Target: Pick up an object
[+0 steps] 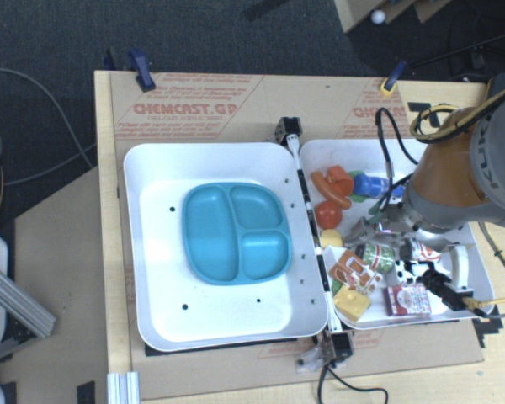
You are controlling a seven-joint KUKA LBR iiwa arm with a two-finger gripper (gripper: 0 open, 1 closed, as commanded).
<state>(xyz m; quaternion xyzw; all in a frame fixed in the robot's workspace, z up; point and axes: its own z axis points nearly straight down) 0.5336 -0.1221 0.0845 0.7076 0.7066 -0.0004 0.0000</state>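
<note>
Claw (385, 241) low among right bin (353, 151) clutter; grip state cannot tell; red-white carton (356, 270) beside.

One fixed camera looks down at a slant on the bench (236, 99), from moderately far. Both white bins sit mid-frame; the arm (454, 175) enters from three o'clock.

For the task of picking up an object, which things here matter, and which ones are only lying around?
For the task:
- gripper, low in the right bin
- small objects there: orange toy, blue toy, red ball, yellow block

Only lying around:
- blue divided plate in the left bin
- blue clamps
</note>
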